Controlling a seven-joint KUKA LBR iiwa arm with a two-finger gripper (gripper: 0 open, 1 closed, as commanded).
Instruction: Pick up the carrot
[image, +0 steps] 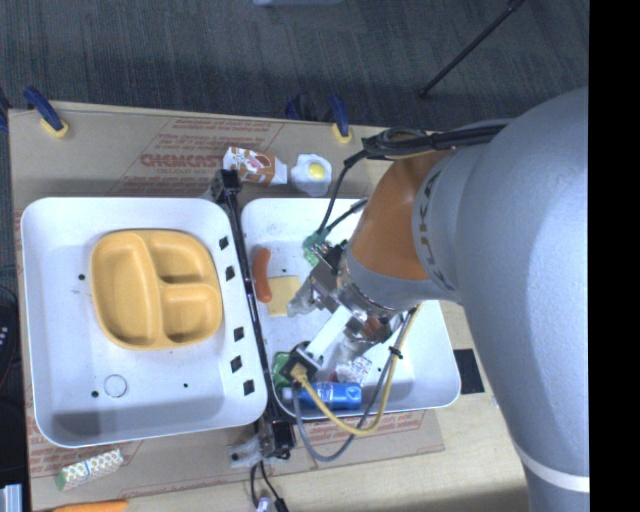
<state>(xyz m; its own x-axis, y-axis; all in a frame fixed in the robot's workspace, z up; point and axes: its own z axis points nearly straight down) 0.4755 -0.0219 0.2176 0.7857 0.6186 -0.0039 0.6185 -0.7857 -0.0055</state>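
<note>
From the overhead camera view, the grey arm with its orange band reaches in from the right and hangs over the right-hand shallow white bin, covering much of it. Its end effector sits low in the middle of that bin, a cluster of metal parts and wiring. Whether it is spread or pressed together I cannot tell from this angle, and I see nothing gripped in it.

The slim orange carrot lies loose on the floor of the same bin. It is close to the wall shared with the other bin, and its length runs roughly along that wall. It lies left of the end effector and apart from it. Between the two is a pale yellow flat block, just beside the carrot's nearer end and right up against the metal parts. A blue rounded object lies at the bin's near edge, under the arm.

The left-hand shallow white bin holds a mustard-yellow divided plastic plate. On the cardboard-covered worktop behind the bins stand a small orange-and-white carton and a white piece with a yellow centre.
</note>
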